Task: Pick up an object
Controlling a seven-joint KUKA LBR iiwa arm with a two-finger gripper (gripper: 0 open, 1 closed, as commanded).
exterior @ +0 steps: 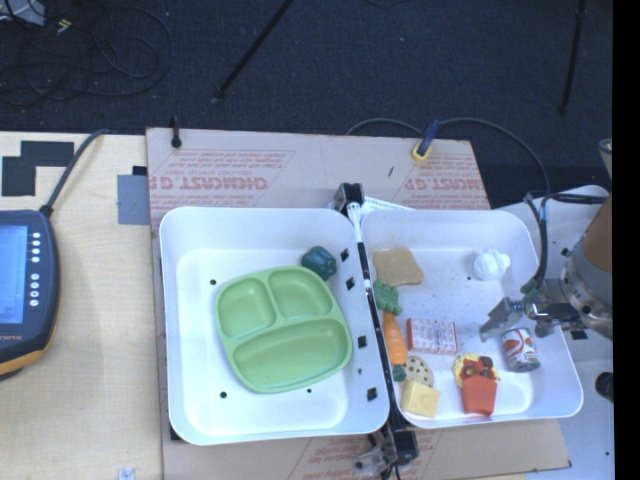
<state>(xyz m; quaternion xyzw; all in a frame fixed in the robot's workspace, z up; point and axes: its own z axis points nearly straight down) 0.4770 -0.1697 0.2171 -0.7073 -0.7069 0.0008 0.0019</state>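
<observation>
My gripper [516, 318] hangs over the right side of the right bin [450, 230], at the end of the arm that comes in from the right. Its fingers are spread open, with one grey finger [496, 321] slanting out to the left. A small red and white can [520, 350] lies on the bin floor just below the fingertips and is not held. To the can's left stand a red carton of fries [478, 384] and a red and white packet [432, 335].
The right bin also holds a toast slice [397, 266], a white ball [491, 264], a carrot [395, 339], a cookie [418, 370] and a cheese wedge [421, 399]. In the left bin [190, 268] lie a green divided plate [285, 330] and a teal lump [320, 261].
</observation>
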